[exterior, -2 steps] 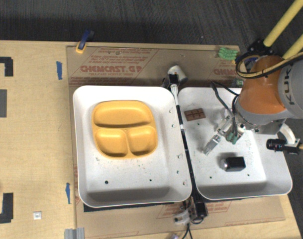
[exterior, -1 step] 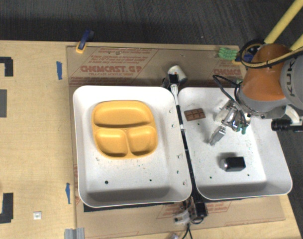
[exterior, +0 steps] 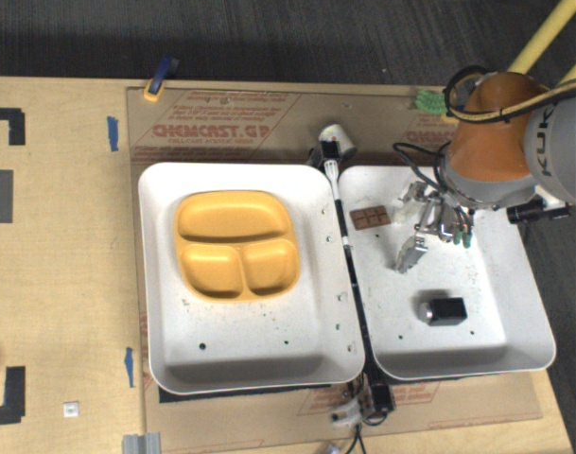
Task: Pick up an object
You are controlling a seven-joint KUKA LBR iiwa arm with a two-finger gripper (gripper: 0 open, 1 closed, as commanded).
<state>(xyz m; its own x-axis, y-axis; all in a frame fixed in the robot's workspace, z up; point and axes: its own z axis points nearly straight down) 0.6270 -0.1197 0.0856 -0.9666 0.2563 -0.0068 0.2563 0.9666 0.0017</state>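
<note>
The black block lies flat on the floor of the right bin, toward its near side and well apart from the walls. A small brown tile sits nearer the divider, toward the back of the same bin. The left bin carries a yellow divided tray. The gripper hangs over the right bin between the two small things, nearer the back than the block; its fingers point down and to the left, and I cannot tell whether they are spread or pressed together. Nothing is visible between them.

The block looks like the easier target, since it stands proud of the floor with free space all round. To do this well, the arm should centre above it, square the fingers across its short side, open wider than that side, descend until the tips flank it, then close and lift straight up.
</note>
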